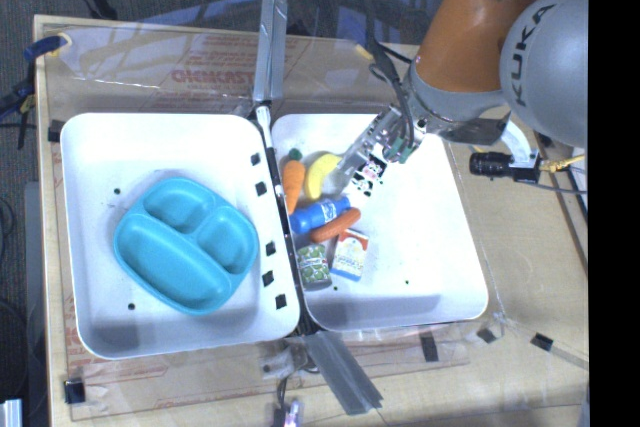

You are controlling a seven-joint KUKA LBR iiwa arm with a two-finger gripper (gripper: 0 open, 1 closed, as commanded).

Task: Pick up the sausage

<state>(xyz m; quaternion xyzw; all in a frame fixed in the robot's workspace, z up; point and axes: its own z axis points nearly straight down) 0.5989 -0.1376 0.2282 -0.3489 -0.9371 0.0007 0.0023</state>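
Camera view, looking down: the grey arm (520,45) reaches in from the right over the right bin (440,255), its gripper (345,173) low beside the yellow toy (320,173), with nothing visible between the fingers and their spread too hard to make out. The sausage (333,226), orange-red, lies among the clutter at that bin's left side, just under the blue bottle (320,213), near the carrot (292,183) and two small packets (330,262). A blue divided plate (185,240) sits in the left bin (90,145).
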